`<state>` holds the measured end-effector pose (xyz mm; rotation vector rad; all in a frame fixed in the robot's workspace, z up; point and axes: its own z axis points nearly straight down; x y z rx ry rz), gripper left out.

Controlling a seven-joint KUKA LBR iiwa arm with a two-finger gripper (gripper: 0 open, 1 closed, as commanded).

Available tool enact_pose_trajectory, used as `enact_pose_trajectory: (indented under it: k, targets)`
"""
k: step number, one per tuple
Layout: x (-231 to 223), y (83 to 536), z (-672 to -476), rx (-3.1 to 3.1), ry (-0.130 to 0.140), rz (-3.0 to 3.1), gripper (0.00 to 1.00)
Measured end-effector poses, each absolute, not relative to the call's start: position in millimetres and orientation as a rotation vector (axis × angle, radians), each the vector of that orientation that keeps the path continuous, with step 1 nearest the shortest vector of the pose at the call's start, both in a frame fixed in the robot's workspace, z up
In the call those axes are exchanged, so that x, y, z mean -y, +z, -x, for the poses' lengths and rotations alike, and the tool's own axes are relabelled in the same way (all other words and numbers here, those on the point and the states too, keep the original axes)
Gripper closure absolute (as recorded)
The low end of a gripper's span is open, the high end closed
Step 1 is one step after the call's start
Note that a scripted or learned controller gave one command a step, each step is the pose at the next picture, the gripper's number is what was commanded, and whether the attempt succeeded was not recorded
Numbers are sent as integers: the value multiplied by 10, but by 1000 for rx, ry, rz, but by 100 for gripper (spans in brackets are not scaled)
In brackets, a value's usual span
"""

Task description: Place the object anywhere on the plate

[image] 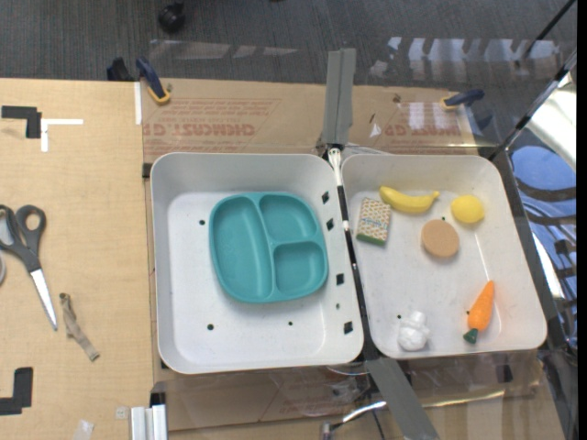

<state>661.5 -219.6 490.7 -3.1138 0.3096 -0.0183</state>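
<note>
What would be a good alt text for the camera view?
A teal divided plate lies in the left white bin. The right bin holds a banana, lemon, carrot, small box, tan disc and white object.

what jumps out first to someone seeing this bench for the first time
The teal divided plate stands out first, alone in the left bin. Next come the bright toy foods scattered in the right bin: a banana and a lemon near the far wall, and an orange carrot by the right wall.
</note>
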Motion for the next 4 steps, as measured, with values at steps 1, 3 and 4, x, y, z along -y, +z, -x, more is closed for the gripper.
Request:
enact_pose_trajectory:
  k: [1, 3, 4]
  targets:
    - [2189, 4995, -6634, -311, -37, 3102, 100]
    - [2189, 5155, -6668, -317, -68, 3079, 100]
    - [2194, 5226, -6684, -323, -80, 3068, 100]
